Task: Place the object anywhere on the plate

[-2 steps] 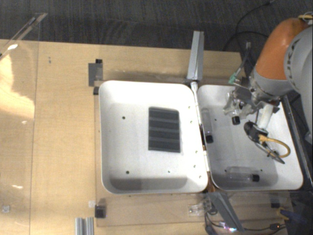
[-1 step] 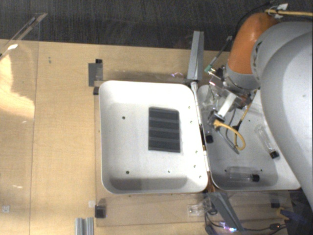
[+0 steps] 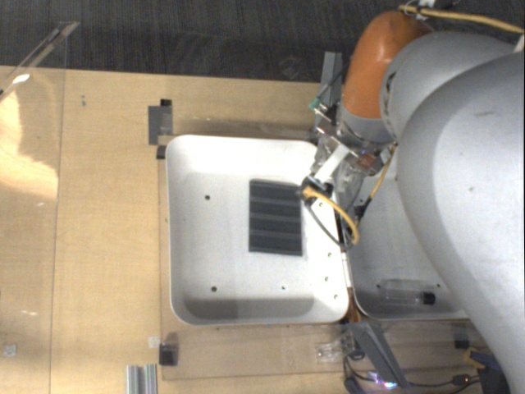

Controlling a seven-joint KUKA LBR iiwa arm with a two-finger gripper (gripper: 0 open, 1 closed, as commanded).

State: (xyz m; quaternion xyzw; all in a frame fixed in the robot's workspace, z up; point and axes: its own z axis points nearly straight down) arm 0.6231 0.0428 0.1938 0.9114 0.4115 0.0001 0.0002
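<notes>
A dark grey ribbed rectangular plate (image 3: 275,217) lies flat in the middle of the left white bin (image 3: 193,245). My gripper (image 3: 330,173) hangs over that bin's right rim, just right of the plate's upper right corner. The wrist and its fittings hide its tip. A small clear object with a dark end (image 3: 406,293) lies in the right bin (image 3: 373,261), near that bin's front edge and below the arm. Nothing lies on the plate.
The big grey arm (image 3: 459,162) covers most of the right bin. The wooden bench (image 3: 90,220) stretches to the left. Small black brackets (image 3: 163,118) sit at the left bin's corners, and cables lie at the bench's front right.
</notes>
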